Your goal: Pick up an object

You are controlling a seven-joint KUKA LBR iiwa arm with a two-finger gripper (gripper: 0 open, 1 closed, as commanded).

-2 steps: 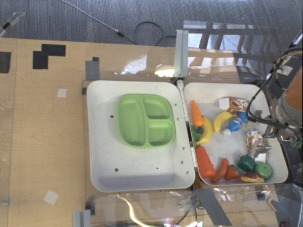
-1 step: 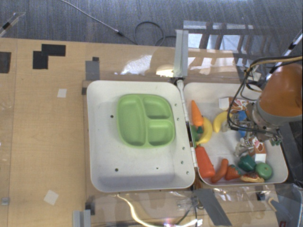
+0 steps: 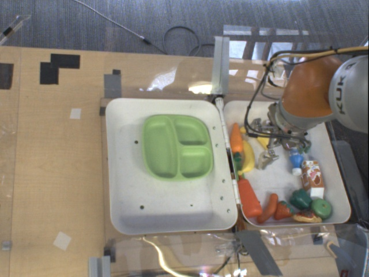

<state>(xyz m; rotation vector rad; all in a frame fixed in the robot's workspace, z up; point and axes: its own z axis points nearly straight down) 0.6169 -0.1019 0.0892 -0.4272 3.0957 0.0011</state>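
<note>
Pick not yet made: your arm is down in the right bin with nothing lifted.

Your gripper (image 3: 266, 156) hangs low over the right bin (image 3: 340, 180), close to the banana (image 3: 248, 157) and the carrot (image 3: 237, 138) along the bin's left wall. You cannot tell from this angle whether the jaws are spread or pressed together, and nothing can be seen between them. Every candidate lies on the bin floor: a second carrot (image 3: 249, 195), a red pepper (image 3: 268, 207), a small carton (image 3: 312, 176), a blue-capped bottle (image 3: 296, 160) and a green ball (image 3: 322, 208) at the near right corner. The left bin (image 3: 124, 212) carries a green divided plate (image 3: 177, 146). In my judgement the grasp, closure and lift all remain to be done; the banana looks the nearest target.
</note>
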